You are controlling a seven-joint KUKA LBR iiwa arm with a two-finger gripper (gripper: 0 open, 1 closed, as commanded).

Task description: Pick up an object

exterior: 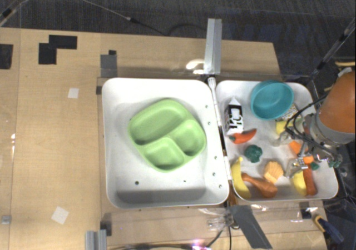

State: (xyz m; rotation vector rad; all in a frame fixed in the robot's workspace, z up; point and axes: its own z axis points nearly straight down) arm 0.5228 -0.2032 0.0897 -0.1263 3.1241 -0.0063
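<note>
Reaching in from the right, the gripper [305,157] hangs over toy food in the right bin [334,188]; its grip cannot be told.

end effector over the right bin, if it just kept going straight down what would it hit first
Probably the small orange and yellow toy pieces near the right bin's right wall, which lie directly under the end effector. Depth is hard to judge from this slanted view, so it could instead land on bare bin floor beside them.
</note>
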